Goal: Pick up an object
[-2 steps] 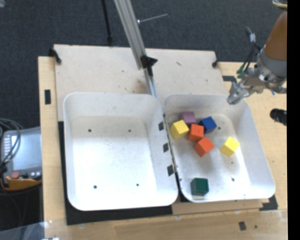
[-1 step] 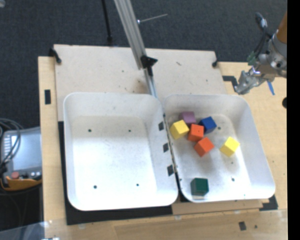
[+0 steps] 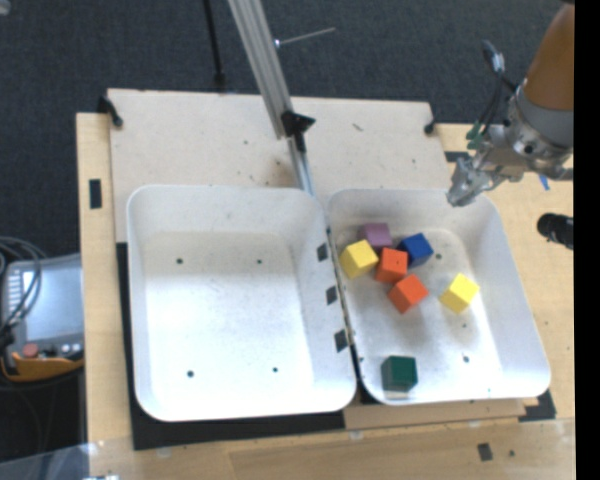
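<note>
In the right bin lie several small blocks: a yellow one, a purple one, a blue one, two orange ones, another yellow one and a dark green one near the front rim. My gripper hangs over the bin's far right corner, above and to the right of the block cluster. Nothing shows between its tips.
The left bin lies beside the right one. A slanted metal pole rises from behind the bins' shared edge. A grey device with cables sits off the bench at the left.
</note>
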Motion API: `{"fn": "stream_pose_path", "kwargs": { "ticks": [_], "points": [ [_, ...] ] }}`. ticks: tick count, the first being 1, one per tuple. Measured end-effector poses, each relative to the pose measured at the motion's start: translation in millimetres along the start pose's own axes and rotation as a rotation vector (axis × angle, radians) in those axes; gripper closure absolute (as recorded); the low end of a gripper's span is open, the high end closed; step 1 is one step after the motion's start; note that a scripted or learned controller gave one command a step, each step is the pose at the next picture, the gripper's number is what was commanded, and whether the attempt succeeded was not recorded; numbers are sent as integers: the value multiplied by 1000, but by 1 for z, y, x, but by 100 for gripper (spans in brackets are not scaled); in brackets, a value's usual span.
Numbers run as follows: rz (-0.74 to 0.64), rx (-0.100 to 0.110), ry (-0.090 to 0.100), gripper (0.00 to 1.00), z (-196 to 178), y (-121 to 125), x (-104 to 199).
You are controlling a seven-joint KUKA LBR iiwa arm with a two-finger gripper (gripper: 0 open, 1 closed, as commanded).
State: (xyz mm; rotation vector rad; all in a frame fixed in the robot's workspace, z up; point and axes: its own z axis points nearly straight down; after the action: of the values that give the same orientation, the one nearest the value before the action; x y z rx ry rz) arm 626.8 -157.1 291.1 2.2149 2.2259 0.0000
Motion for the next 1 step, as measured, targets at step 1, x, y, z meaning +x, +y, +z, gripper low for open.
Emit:
{"fn": "stream_pose_path", "kwargs": {
  "ticks": [1],
  "points": [
    [-2, 0, 2, 100, -3, -12, 49]
  ]
}}
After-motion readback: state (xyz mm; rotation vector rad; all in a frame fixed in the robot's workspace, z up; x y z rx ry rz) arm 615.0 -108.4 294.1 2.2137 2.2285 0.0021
